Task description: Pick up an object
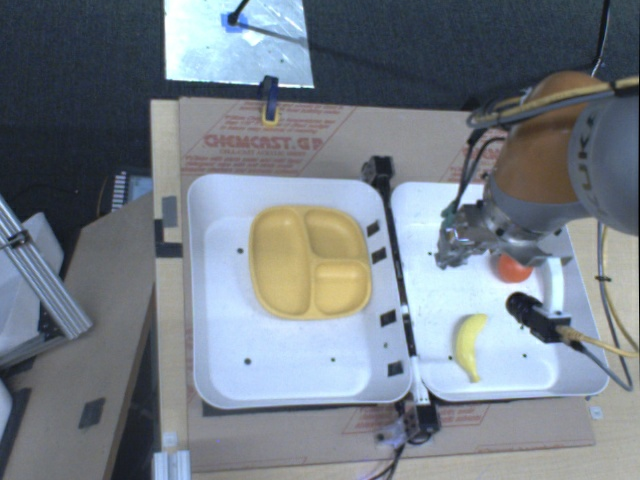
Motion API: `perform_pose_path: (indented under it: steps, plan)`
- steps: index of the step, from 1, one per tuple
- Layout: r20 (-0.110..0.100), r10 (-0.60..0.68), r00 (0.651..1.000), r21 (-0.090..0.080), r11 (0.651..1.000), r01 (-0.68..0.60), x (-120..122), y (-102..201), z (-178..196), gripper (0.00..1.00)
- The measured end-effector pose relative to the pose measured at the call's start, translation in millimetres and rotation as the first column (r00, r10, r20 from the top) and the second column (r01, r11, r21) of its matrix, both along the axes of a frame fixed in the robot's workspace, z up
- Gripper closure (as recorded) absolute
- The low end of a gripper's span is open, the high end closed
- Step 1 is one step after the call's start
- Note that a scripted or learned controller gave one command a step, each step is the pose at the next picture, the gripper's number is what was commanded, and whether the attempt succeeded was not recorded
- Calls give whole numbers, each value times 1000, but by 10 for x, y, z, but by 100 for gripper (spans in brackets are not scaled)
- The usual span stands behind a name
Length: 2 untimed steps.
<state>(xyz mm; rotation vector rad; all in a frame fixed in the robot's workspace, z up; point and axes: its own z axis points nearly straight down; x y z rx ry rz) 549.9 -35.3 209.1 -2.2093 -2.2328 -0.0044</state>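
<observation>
1. The bench (pixel 300 133), topped with a sheet of printed brown cardboard, carries two shallow white bins side by side, and they meet along a seam set with black clips.
2. The grey arm (pixel 560 148), with its orange band, reaches in across the outer edge and far corner of the right-hand bin (pixel 430 318).
3. The left-hand bin (pixel 215 308) sits against the seam and holds a single thing.
4. We see a yellow divided plate (pixel 305 263) with three compartments lying flat near the middle of the left-hand bin, a little toward its far edge.
5. The gripper (pixel 452 253) hangs low over the middle of the right-hand bin, toward the seam edge. We cannot tell whether it is released or clenched.
6. A banana (pixel 468 343) lies near the front edge of the right-hand bin, apart from the gripper.
7. An orange-red round thing (pixel 513 267) sits partly hidden under the wrist, just beside the gripper on the side of the bin's outer edge.
</observation>
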Motion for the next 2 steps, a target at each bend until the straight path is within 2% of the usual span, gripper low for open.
perform_pose_path:
  steps: [2]
  plan:
    - [2, -1, 1000, 0, 1000, 1, 132, 960, 206, 100]
